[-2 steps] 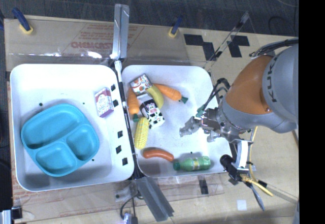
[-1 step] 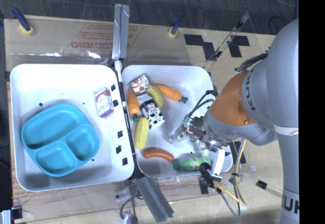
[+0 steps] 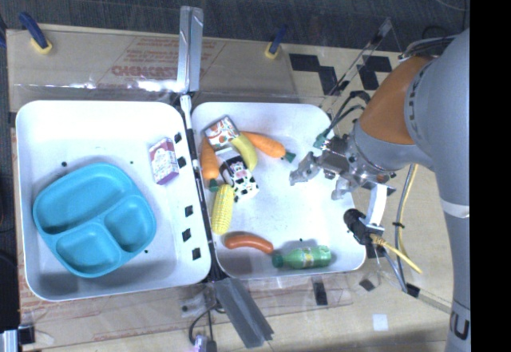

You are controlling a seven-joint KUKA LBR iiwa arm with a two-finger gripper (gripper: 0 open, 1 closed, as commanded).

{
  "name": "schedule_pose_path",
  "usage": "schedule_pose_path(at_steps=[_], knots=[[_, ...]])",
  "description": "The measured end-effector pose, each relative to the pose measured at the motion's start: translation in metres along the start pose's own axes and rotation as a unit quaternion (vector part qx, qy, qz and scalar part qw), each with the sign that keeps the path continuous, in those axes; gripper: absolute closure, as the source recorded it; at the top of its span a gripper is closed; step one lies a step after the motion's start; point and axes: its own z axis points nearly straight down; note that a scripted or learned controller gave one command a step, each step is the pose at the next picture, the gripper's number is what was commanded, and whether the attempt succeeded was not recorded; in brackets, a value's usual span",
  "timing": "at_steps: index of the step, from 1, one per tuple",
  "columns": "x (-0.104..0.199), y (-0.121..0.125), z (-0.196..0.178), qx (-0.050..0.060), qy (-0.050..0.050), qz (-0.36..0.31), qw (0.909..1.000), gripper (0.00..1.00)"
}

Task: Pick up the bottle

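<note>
The bottle (image 3: 303, 257) is green with a label and lies on its side along the near wall of the right bin (image 3: 319, 115). My gripper (image 3: 320, 179) hovers over the right part of this bin, up and slightly right of the bottle and clearly apart from it. Its two grey fingers (image 3: 303, 172) are spread open with nothing between them.
Along the right bin's left side lie a small carton (image 3: 221, 135), a carrot (image 3: 267, 144), a banana (image 3: 247, 152), a black-and-white toy (image 3: 240, 179), a corn cob (image 3: 222, 208) and a sausage (image 3: 248, 243). The left bin (image 3: 48, 115) holds a blue divided plate (image 3: 92, 219) and a small box (image 3: 163, 160).
</note>
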Motion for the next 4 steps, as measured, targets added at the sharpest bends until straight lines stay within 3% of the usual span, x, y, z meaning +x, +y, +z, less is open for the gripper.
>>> schedule_pose_path(at_steps=[1, 2, 3, 4], knots=[[0.008, 0.004, 0.007, 0.000, 0.000, 0.046, 0.9989, 0.00], [-0.011, -0.043, 0.012, 0.001, 0.000, 0.083, 0.9965, 0.00], [0.021, -0.065, 0.074, 0.001, 0.000, 0.098, 0.9952, 0.00], [0.021, -0.065, 0.064, 0.001, 0.000, 0.096, 0.9954, 1.00]])
